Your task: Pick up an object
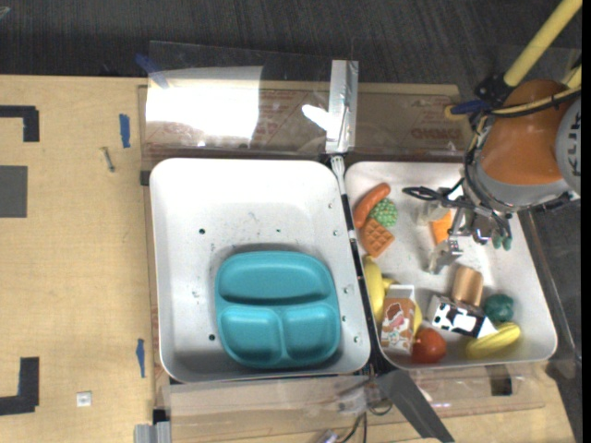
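The right bin (540, 289) holds several toy foods. Along its left side lie an orange-red sausage (372, 198), a green bumpy piece (386, 214), an orange waffle (377, 237) and a yellow banana (373, 284). Near the front are a small carton (399, 318), a red tomato (428, 346), a black-and-white block (457, 319), a brown cylinder (467, 284), a green ball (500, 306) and a yellow piece (494, 341). My gripper (464, 233) hangs over the bin's upper middle, just right of a small orange piece (442, 225) and above the brown cylinder.
The left bin (185, 201) holds a teal divided plate (275, 307) in its front half. A clear plastic sheet (240, 109) lies behind the bins. The arm's orange band (522, 146) stands over the right bin's back right corner, with a yellow cable (549, 30) above it.
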Controlling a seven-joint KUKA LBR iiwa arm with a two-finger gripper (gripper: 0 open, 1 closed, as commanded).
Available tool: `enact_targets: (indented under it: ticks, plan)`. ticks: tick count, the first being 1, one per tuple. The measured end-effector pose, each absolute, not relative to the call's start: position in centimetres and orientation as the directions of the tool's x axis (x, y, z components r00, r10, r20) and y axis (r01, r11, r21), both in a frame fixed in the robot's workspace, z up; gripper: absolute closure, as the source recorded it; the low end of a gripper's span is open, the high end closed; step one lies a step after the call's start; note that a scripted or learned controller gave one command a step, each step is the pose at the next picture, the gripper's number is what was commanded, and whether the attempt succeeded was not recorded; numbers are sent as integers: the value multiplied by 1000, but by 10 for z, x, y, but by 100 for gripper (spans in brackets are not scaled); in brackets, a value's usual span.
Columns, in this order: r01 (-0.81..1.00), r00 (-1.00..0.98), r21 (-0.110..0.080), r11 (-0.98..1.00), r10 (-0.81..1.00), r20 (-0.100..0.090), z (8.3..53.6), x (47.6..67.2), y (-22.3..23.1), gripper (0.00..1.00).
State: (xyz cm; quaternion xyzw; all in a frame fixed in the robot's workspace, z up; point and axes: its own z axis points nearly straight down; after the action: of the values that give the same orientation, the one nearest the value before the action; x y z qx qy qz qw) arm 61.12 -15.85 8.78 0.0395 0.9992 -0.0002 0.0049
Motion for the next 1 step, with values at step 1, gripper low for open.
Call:
enact_targets:
  ticks: [1]
  plan:
    - [122,-992,1,992,122,-6,88,604,-135,0]
